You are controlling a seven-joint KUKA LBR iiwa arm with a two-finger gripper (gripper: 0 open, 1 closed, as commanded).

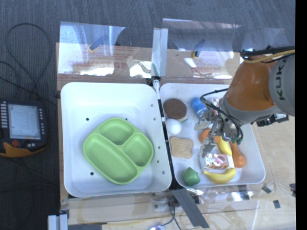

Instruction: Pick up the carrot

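The carrot (pixel 237 155) is an orange tapered piece lying near the right wall of the right bin (pixel 256 174), next to a yellow item (pixel 223 145) and above a banana (pixel 221 176). My gripper (pixel 212 137) hangs low over the middle of this bin, just left of the carrot, with cables around it. A small orange object (pixel 205 134) shows right beside the gripper, partly covered by it. Nothing is visibly held.
The right bin also holds a brown disc (pixel 175 108), a white egg (pixel 173 127), a bread slice (pixel 181 147), a green fruit (pixel 191 177), a blue item (pixel 197 105) and a white packet (pixel 217 161). A green divided plate (pixel 119 150) lies in the left bin (pixel 76 104).
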